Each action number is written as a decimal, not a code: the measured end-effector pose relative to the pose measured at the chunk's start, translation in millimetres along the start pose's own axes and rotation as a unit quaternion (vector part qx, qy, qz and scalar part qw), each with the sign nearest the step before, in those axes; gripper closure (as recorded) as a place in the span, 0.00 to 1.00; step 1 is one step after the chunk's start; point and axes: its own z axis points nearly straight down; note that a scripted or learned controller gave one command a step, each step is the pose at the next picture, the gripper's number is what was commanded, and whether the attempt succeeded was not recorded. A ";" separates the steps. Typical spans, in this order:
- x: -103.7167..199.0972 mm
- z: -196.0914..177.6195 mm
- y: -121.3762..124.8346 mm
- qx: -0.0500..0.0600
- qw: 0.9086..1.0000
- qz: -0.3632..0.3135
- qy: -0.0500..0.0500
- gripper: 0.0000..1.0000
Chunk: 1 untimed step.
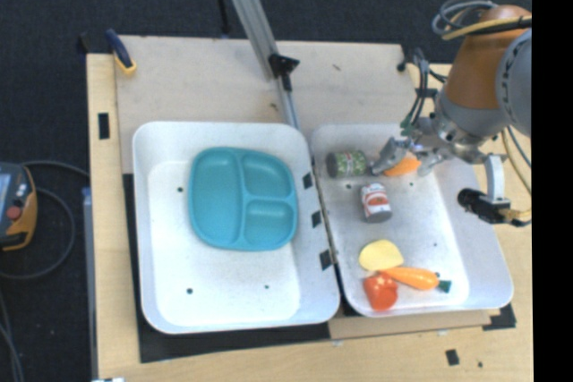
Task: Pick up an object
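Looking down at the right bin (466, 268), we see the gripper (400, 158) near its far edge with a small orange piece (406, 165) right at its fingertips; we honestly can't tell whether the jaws are clamped on it or loose. It's a short, bright orange lump, long axis running roughly left-right. Just left of the jaws lies a green can (346, 163), below them a red-labelled can (377, 202), further down a carrot (414, 278). Bins are white, on a tan bench (197, 76), dark floor around.
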 end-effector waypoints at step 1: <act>-3.5 37.4 1.3 -0.006 1.000 0.001 0.002 0.00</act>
